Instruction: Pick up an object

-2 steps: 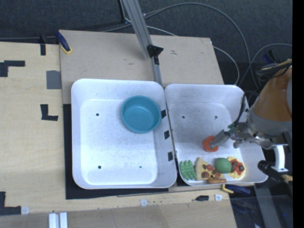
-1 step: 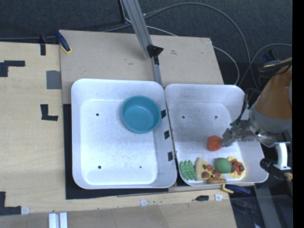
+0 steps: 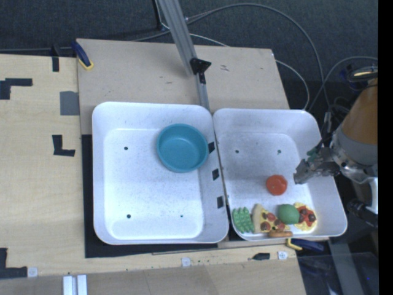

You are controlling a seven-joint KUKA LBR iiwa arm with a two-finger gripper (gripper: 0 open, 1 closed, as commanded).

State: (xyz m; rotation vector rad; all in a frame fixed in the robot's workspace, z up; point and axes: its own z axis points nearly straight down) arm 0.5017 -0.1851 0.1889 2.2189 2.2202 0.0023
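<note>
Step in hand, as I judged it: approach, pre-grasp. Nothing was picked yet.

My gripper [image 3: 305, 172] sat at the right side of the frame, over the right edge of the right bin [image 3: 258, 118], pointing in toward the bin floor from the right. Nothing showed between my fingers. Whether they were wide or narrow, I couldn't tell; they were too small and dark against the bin wall.

Candidates in the right bin:
- red ball [image 3: 277, 184], just left of and slightly below my tip, near but apart from it, standing free on bare floor. Closest target.
- along the lower rim, packed in a row: green ridged piece [image 3: 242, 219], pizza slice [image 3: 264, 219], green round piece [image 3: 287, 213], a yellow piece with red spots [image 3: 306, 216]. They touched or nearly touched each other and hugged the wall.

The left bin [image 3: 116, 118] held a blue bowl [image 3: 182, 147], upper middle of that bin, well apart from me.

Next move, my call: the red ball was the easy pick. It needed a short shift left and slightly down-frame, then descent with fingers straddling it. It looked round, so it would likely roll if one finger touched first; centring mattered. The clutter along the lower rim looked harder, with no finger room beside the wall.
</note>
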